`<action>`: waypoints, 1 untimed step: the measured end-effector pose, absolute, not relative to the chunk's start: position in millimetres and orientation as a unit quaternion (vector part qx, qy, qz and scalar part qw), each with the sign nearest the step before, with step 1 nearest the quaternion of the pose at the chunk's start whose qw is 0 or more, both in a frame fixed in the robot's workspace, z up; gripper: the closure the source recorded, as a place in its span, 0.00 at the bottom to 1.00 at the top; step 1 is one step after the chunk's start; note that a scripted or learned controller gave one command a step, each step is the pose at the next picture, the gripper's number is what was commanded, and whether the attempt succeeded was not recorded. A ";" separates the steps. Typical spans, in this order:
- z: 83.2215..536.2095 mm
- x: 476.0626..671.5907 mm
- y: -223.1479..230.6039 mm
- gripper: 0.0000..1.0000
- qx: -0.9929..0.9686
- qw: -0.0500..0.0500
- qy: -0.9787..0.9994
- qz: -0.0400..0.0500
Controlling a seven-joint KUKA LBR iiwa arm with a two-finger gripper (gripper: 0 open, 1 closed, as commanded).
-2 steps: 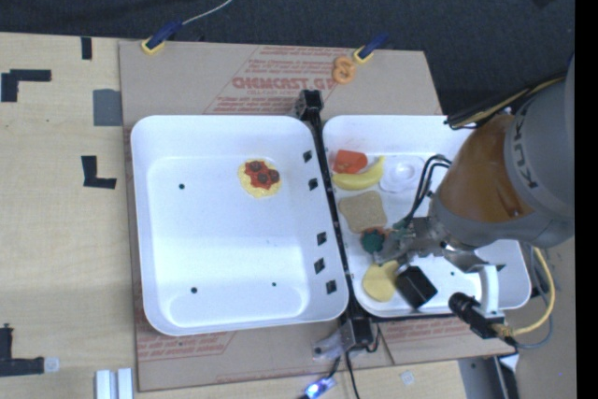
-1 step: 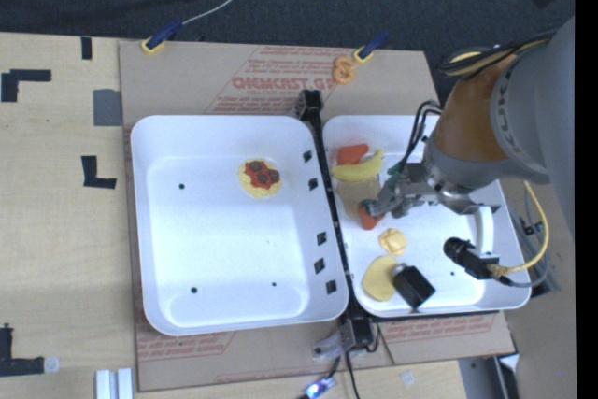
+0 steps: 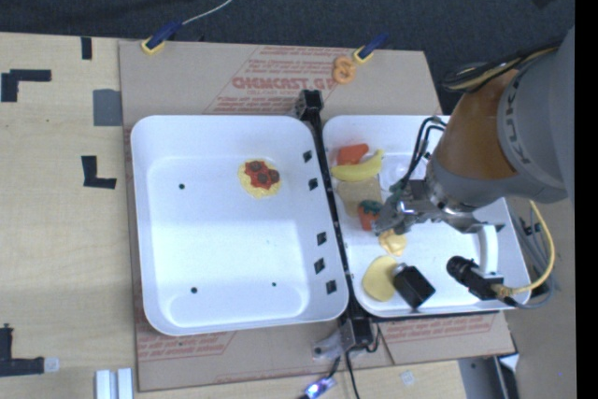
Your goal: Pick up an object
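Arm: the grey KUKA arm [image 3: 523, 131] with its orange band reaches in from the right and bends down over the right bin.
Gripper: the gripper [image 3: 392, 218] hangs low over the middle of the right bin, among the small toys there; its tip is blurred and dark against the clutter, so I cannot tell whether it is released or clenched, nor whether it grasps anything.
Right bin: the right bin [image 3: 486, 299] is a shallow white tray that carries a cluster of toy pieces in its left half.
Banana: a yellow toy banana [image 3: 359, 168] lies near the far left corner of the right bin.
Orange piece: an orange-red piece [image 3: 352, 151] lies just beyond the banana, touching it or nearly so.
Small pieces at the gripper: a red and green bit [image 3: 368, 212] sits just left of the gripper, and a pale yellow lump [image 3: 393, 243] lies just below it.
Yellow disc: a flat yellow disc [image 3: 377, 278] lies near the front edge of the right bin.
Black block: a black block [image 3: 414, 285] lies just beside the disc, on its right.
Left bin: the left bin [image 3: 187, 229] holds a toy pizza [image 3: 261, 176], round with red topping, in its far half.
Bench: the bench [image 3: 56, 229] carries both bins on a cardboard sheet [image 3: 271, 84].
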State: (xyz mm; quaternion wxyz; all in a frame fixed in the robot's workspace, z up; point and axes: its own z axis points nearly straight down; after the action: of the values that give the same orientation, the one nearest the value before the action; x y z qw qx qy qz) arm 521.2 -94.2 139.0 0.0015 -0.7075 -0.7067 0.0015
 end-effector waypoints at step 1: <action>186.4 482.2 -92.2 1.00 -0.708 0.001 -0.707 0.000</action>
State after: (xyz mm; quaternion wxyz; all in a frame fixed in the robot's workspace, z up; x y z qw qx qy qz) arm 482.2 -92.2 186.4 0.0010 -0.7075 -0.7067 0.0002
